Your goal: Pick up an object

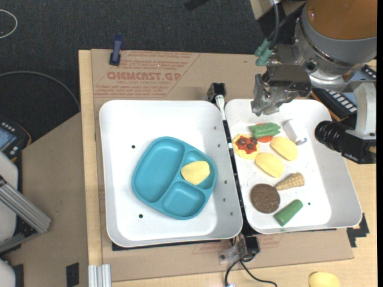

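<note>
Toy food is scattered in the right bin, just below the tool, which is hung over the bin's far edge; grip can't be told.

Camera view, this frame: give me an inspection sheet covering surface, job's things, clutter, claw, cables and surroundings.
Surface: cardboard-topped bench bearing left bin and right bin, side by side.
Job's things: right bin holds a green pepper, pizza slice, two yellow pieces, ice cream cone, brown cookie, green piece. Left bin holds a blue divided plate with a yellow piece in its right compartment.
Clutter: blue clip on the cardboard's far edge.
Claw: claw above right bin's far rim, nothing seen between fingers.
Cables: black cable at near edge.
Surroundings: dark carpet.
</note>
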`<action>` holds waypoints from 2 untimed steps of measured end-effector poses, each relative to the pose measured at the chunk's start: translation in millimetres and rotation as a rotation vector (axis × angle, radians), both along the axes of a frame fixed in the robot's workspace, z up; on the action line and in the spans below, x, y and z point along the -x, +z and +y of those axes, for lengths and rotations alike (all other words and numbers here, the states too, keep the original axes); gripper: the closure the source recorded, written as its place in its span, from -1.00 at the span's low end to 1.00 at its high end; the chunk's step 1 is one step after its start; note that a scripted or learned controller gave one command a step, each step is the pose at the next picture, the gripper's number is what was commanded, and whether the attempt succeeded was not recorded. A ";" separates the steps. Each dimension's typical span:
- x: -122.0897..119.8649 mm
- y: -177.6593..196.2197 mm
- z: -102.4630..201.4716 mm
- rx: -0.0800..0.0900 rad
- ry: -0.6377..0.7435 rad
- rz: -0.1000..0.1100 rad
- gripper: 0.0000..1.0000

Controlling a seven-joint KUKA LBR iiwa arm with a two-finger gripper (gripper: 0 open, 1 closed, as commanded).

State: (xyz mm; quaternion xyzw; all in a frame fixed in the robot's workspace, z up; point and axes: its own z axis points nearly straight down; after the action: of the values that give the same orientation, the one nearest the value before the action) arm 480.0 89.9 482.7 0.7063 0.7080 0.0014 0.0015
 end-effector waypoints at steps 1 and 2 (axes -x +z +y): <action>-0.7 10.4 0.4 0.000 0.001 -0.003 1.00; 2.3 -133.3 19.9 0.003 -0.003 0.019 1.00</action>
State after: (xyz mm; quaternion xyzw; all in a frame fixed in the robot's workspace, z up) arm 477.7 109.8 349.4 0.7071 0.7070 -0.0065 -0.0042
